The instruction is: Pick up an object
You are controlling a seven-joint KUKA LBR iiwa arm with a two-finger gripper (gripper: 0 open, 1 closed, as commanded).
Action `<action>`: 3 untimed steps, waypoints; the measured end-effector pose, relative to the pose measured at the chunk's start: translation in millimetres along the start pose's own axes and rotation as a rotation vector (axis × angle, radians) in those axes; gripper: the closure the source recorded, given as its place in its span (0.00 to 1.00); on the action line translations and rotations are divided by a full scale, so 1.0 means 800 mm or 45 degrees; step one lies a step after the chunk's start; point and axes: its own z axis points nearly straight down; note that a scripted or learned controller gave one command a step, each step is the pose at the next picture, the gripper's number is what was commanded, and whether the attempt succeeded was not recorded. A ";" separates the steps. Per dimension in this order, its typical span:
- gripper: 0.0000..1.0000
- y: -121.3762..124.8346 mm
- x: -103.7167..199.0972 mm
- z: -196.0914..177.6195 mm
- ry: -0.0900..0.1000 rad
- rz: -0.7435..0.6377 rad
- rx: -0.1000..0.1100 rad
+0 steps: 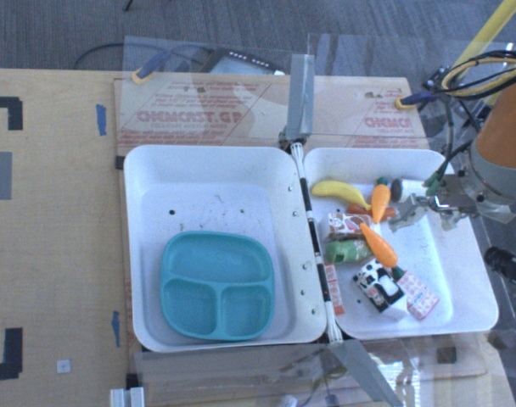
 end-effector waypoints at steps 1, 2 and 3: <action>0.00 0.013 0.025 -0.017 -0.002 0.151 -0.004; 0.00 0.045 0.010 0.130 -0.002 0.274 -0.013; 0.00 0.028 0.024 0.152 0.004 0.386 -0.074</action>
